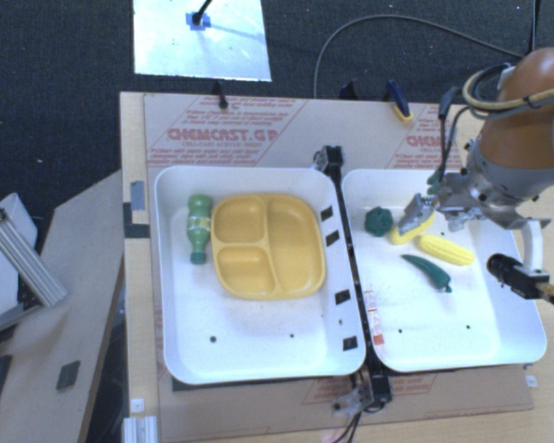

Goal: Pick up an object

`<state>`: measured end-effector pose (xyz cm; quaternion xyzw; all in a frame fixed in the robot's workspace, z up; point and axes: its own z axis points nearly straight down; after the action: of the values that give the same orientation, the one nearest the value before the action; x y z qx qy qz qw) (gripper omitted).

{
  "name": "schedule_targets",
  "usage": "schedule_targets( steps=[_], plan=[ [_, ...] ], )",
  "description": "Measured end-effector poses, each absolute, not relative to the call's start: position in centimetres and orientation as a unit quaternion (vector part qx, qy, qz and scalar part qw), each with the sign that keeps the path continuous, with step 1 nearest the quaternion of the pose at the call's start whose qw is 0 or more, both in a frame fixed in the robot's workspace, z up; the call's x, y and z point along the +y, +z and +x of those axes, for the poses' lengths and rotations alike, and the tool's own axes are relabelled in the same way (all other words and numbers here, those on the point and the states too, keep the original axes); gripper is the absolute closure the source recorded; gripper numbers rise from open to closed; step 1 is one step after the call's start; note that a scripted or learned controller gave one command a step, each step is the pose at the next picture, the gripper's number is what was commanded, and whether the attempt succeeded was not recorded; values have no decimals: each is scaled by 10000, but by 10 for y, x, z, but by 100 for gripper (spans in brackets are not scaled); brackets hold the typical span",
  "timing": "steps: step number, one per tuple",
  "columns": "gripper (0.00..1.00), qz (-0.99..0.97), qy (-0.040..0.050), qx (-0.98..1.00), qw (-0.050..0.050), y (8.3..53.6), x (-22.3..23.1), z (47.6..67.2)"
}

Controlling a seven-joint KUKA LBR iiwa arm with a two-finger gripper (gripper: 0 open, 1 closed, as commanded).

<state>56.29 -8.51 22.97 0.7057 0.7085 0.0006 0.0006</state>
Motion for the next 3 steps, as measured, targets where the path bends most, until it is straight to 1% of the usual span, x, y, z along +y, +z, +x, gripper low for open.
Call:
schedule_targets(
  steps=[1,2,3],
  plan=[
    [0,7066,-12,7076,-17,167,-84,559],
    [0,7068,-13,7074,-19,106,-83,551],
    [0,7069,-3,7073,-8,83,-83,552]
  ],
)
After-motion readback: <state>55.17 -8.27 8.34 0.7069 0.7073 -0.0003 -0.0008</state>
